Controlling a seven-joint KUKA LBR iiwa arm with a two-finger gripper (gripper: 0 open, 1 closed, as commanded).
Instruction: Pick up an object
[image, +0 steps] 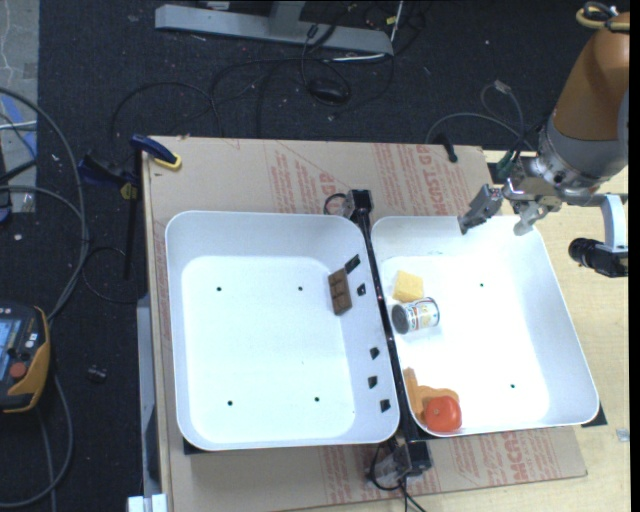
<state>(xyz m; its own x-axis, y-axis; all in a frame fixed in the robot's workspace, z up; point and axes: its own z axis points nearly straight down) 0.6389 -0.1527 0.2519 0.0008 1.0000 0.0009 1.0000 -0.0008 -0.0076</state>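
Note:
My gripper (499, 216) hangs above the far rim of the right bin (520, 330), its two fingers spread open with nothing between them. In that bin, near its left wall, lie a yellow block (407, 285), a small tin can (416, 316) on its side, and a red tomato-like ball (442, 412) beside an orange piece (418, 390) in the near left corner. A brown chocolate-bar piece (340, 292) lies at the right side of the left bin (260, 330). All of these sit well below and to the left of the gripper.
A black divider strip (372, 300) with clips runs between the two bins. Both bins rest on a cardboard sheet (300, 170). Cables and a yellow-handled clamp (157, 151) lie beyond the bench's far left corner.

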